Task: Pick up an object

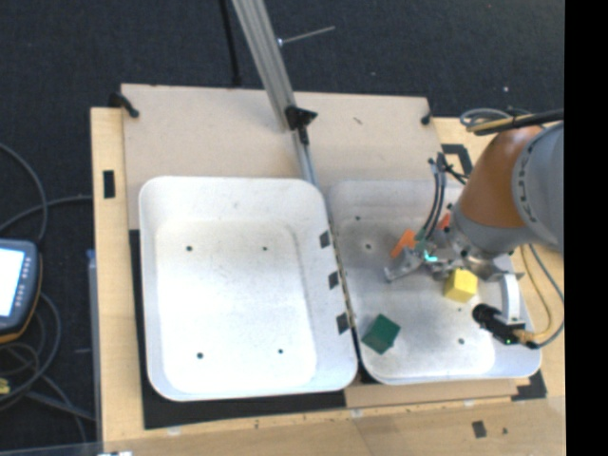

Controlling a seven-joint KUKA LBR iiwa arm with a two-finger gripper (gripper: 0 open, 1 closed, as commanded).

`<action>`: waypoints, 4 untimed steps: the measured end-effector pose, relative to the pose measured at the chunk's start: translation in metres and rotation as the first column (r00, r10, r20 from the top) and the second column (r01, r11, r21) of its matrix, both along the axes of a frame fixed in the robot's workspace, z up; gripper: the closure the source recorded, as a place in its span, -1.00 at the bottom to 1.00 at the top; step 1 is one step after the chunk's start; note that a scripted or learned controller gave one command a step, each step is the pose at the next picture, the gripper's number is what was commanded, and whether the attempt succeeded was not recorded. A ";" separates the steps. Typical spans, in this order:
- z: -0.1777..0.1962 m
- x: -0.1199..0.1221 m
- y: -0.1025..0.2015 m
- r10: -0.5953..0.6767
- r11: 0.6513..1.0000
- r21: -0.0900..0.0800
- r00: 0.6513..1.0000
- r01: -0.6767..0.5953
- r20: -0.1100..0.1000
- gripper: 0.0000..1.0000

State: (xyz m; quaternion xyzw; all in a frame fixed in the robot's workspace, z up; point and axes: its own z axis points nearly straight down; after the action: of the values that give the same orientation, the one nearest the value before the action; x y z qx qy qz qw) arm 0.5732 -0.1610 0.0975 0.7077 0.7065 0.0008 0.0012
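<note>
Camera view showed my pincer (410, 262) low in the right-hand shallow white bin (380, 207); how it stood I cannot tell. Beside it, a small yellow block (461, 285) and a green block (381, 333) lay unlifted; picking remained.

— Can you read any writing here — a label, a brand, a number?

— None. The handheld screen (14, 288) at the left edge glows pale, but whatever it displays is too small and blurred to make out.

— And the bins, the tabletop?

— Plain surfaces; no legible marks on either.
</note>
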 end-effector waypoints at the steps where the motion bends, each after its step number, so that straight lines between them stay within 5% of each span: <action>1: 0.000 -0.018 -0.003 0.001 1.000 -0.002 1.000 -0.001 0.000 -1.00; 2: 0.001 0.054 -0.022 0.007 1.000 -0.001 1.000 -0.007 0.003 -1.00; 3: -0.002 0.074 0.043 0.006 1.000 0.003 1.000 -0.006 -0.015 -1.00; 4: 0.009 0.073 0.037 0.007 1.000 -0.002 1.000 -0.007 -0.012 1.00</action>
State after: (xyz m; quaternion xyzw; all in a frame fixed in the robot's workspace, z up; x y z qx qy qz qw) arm 0.6466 -0.1239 0.1069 0.7052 0.7090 -0.0044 -0.0024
